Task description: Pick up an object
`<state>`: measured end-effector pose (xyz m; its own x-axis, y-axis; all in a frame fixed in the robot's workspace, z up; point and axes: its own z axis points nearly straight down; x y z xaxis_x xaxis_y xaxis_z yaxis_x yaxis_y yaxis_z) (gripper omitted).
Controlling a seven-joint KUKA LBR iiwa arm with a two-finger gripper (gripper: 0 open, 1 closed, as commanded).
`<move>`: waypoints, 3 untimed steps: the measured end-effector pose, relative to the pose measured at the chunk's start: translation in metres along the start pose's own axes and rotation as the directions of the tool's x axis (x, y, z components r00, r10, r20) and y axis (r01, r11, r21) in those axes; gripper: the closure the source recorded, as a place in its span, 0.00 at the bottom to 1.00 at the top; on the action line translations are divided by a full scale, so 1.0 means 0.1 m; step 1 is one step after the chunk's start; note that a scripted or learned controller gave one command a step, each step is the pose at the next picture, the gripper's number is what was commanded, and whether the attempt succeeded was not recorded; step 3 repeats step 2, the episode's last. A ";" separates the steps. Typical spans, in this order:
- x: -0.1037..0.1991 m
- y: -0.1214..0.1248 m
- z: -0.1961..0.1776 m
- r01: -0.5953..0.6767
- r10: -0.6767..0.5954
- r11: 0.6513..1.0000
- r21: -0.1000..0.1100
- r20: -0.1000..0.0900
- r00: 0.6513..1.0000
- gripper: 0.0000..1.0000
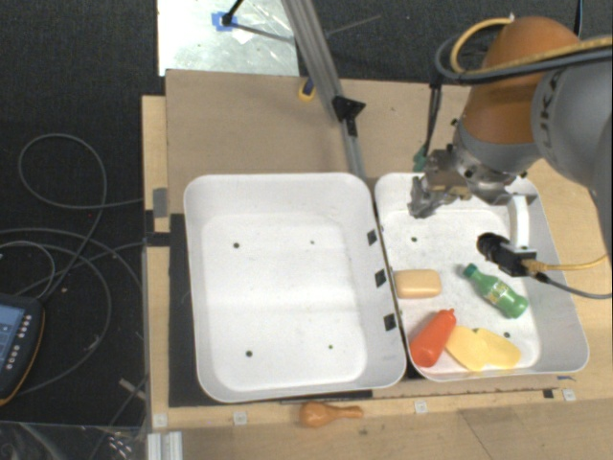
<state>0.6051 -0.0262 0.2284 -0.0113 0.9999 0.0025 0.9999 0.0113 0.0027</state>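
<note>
The right bin (554,348) holds a tan block (418,284), a red bottle-shaped toy (433,337), a yellow piece (483,349) and a green bottle (497,290). My gripper (424,202) hangs over the far left part of this bin, above and behind the tan block, with nothing seen between its fingers. The arm with its orange band (517,65) comes in from the upper right.
The left bin (206,286) sits beside the right one. A small orange-brown object (329,412) lies on the bench in front of the bins. A grey pole (321,60) slants up behind them. Cables and a handheld pendant (14,338) lie at left.
</note>
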 end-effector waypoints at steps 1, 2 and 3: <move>0.44 0.00 0.02 -0.001 0.001 1.000 0.002 0.000 1.000 1.00; 0.98 -0.03 0.08 -0.001 0.001 1.000 0.003 0.000 1.000 1.00; 0.98 -0.03 0.08 -0.001 0.001 1.000 0.003 0.000 1.000 1.00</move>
